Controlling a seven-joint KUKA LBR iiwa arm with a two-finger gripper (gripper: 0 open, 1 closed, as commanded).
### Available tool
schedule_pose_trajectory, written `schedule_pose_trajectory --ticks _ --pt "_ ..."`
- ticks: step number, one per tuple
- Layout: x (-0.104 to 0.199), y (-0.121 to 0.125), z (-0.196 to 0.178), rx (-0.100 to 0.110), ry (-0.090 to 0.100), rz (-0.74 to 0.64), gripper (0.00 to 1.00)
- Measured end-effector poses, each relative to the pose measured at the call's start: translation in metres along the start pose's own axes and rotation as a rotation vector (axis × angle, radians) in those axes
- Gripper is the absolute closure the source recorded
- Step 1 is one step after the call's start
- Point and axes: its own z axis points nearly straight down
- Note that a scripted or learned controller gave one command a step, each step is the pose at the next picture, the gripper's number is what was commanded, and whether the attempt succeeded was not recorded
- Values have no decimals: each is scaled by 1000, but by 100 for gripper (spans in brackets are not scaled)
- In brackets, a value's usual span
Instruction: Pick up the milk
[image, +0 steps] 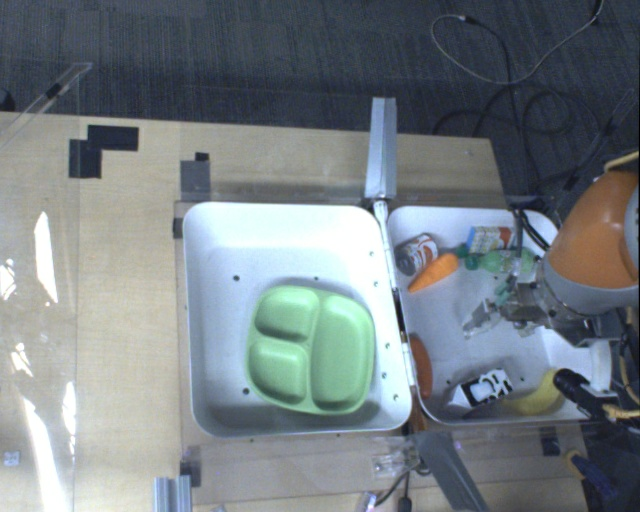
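Right now — scene: two white bins on the worktop (100, 300); arm over the right bin (455, 345).
Milk: the black-and-white carton (488, 387) lies on its side near the lower edge of the right bin, beside a yellow fruit (538, 395).
Pincer: (490, 312) hangs mid-bin, carrying nothing; whether its tips are wide or narrow I cannot tell.
Key relation: milk lies straight toward the frame's bottom from the pincer — near, apart.
Long axis: roughly left-right, slightly tilted.
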Motion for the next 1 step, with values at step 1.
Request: schedule_pose_trajectory --ticks 1 --pt "-7 -20 48 -11 -2 -137 0"
